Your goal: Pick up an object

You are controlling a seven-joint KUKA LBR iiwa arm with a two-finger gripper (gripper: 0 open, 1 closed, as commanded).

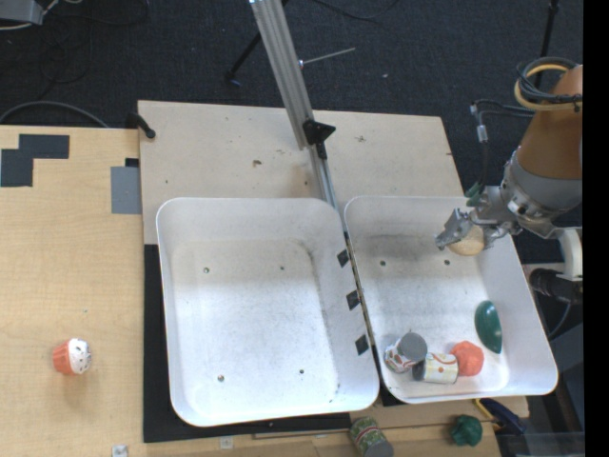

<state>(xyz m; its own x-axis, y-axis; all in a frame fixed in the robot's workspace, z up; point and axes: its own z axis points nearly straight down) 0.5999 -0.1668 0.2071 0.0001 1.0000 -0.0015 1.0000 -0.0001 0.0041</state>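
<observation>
So the counter is the biggest thing here, with the two white bins sitting on it side by side. The left bin is well off to the gripper's left. The right bin is the one the arm is working in, reaching over its upper right part.

The gripper hangs over the top right of that bin, and there's a small tan roundish object tucked right at its fingertips. It looks pinched between the fingers and lifted a bit off the bin floor, though the view is coarse enough that I wouldn't swear the hold is solid. No way to say what the object actually is.

Everything else is below the gripper, toward the bin's near edge: a dark green piece just below and slightly right, then an orange lump, a small cup-like thing and a grey round thing bunched in the lower corner, well apart from the gripper.

Progress-wise, I'd say the grab itself looks done or nearly so. What's left is raising it clear and seeing whether the object stays put.
</observation>
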